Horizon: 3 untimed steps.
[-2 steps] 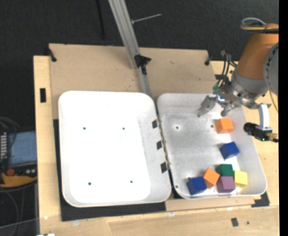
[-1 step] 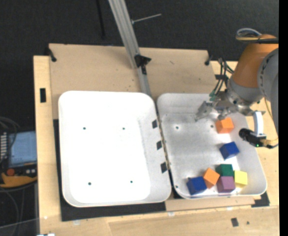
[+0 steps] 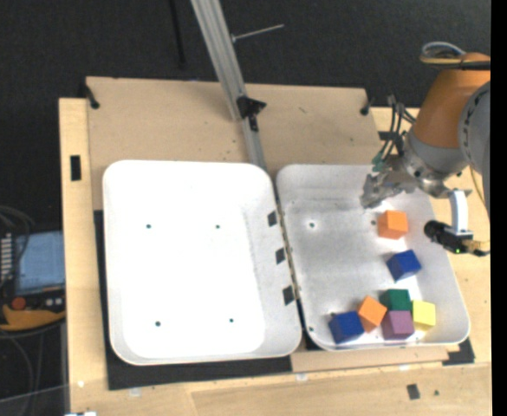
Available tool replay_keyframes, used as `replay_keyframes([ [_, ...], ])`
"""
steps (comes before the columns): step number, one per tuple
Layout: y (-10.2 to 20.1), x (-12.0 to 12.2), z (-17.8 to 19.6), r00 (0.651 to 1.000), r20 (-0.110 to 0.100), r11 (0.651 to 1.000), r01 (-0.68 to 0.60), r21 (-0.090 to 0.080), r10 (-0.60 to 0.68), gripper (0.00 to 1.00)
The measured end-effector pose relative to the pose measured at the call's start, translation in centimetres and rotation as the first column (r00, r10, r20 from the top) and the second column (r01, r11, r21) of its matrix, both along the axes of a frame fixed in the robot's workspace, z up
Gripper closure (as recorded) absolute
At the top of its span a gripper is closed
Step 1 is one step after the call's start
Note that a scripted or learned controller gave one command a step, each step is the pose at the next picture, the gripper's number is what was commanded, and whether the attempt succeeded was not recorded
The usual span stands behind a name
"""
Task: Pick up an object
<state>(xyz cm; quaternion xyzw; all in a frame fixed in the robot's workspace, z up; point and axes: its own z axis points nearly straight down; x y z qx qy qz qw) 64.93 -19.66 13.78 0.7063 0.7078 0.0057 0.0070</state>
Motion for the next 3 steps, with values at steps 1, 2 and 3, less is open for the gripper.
replay_keyframes([
  [1, -0.1, -0.2, 6.5, 1.000, -0.009, 1.000, -0.001, 0.000, 0.001, 1.00],
  [2, -0.2, -0.1, 11.8, 1.000, -0.011, 1.000, -0.002, 0.000, 0.002, 1.00],
  [3, 5.0, -1.1, 10.8, 1.000, -0.018, 1.000, -0.003, 0.001, 0.003, 1.00],
])
